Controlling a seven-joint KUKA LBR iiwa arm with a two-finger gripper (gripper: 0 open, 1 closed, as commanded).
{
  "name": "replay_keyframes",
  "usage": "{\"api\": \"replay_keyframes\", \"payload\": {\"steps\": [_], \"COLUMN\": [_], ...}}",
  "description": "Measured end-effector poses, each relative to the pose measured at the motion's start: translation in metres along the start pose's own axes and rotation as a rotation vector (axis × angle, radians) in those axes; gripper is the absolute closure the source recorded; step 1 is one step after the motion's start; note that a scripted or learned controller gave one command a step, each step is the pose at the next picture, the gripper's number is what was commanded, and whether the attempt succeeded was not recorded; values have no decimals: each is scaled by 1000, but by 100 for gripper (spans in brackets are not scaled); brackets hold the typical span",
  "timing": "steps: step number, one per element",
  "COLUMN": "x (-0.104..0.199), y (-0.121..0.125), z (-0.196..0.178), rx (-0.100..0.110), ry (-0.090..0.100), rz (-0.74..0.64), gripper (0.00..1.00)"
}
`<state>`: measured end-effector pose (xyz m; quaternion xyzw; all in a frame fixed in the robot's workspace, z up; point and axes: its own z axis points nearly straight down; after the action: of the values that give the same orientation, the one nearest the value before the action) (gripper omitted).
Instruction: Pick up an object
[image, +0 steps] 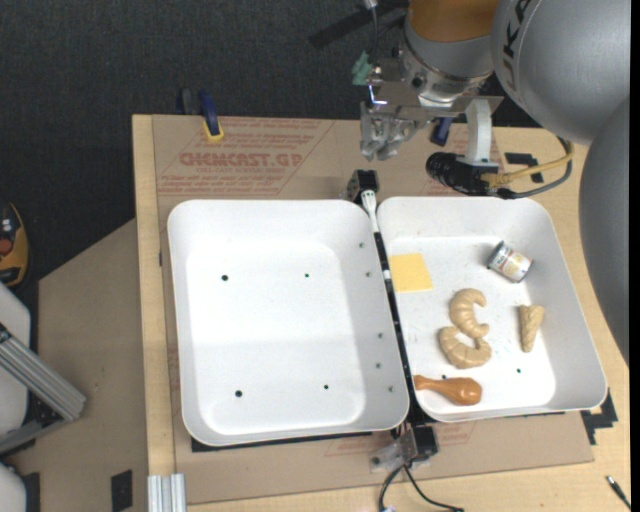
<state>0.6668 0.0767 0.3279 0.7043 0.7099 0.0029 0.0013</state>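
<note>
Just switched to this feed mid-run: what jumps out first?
The big grey arm filling the top right corner, its gripper hanging above the bench behind the two bins. Next, the right bin with its cluster of food items: a yellow cheese slice, a croissant, a drumstick, a small can and a cone-shaped piece.

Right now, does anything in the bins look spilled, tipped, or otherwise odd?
Nothing looks spilled or broken. The small can lies on its side in the right bin, near the cheese slice, croissant, cone and drumstick. The claw hangs beyond the bins' far edge.
</note>
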Motion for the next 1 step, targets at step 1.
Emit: {"api": "replay_keyframes", "payload": {"steps": [1], "x": [67], "y": [0], "z": [-13], "rx": [1], "ry": [0], "rz": [1], "gripper": [100]}}
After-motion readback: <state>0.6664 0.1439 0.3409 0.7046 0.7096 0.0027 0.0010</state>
